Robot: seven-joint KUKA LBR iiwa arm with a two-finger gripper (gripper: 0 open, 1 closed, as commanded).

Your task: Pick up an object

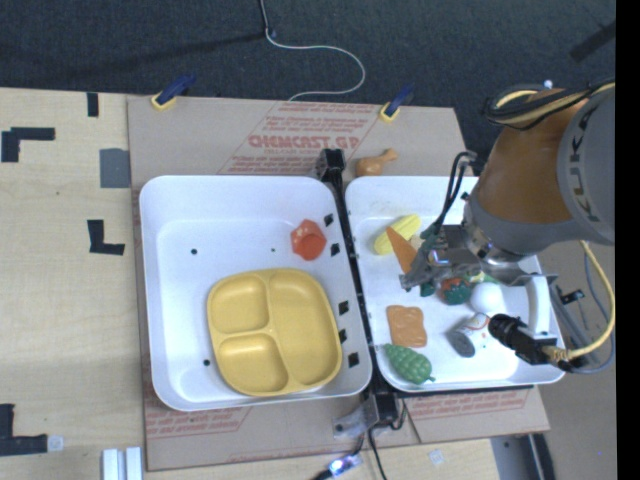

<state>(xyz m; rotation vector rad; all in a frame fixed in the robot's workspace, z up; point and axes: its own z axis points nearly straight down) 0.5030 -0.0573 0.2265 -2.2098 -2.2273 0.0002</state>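
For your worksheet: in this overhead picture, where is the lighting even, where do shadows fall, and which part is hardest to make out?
Camera view: even, soft light on both white bins; faint shadow edging the yellow divided plate; the clutter under the gripper in the right bin is small, dark and hard to resolve; no strong glare.

My arm [545, 173] is grey with an orange band. At lower left a yellow divided plate [273, 330] lies in a white bin [165, 268]. The knobbly toy [410, 365] at lower centre is green.
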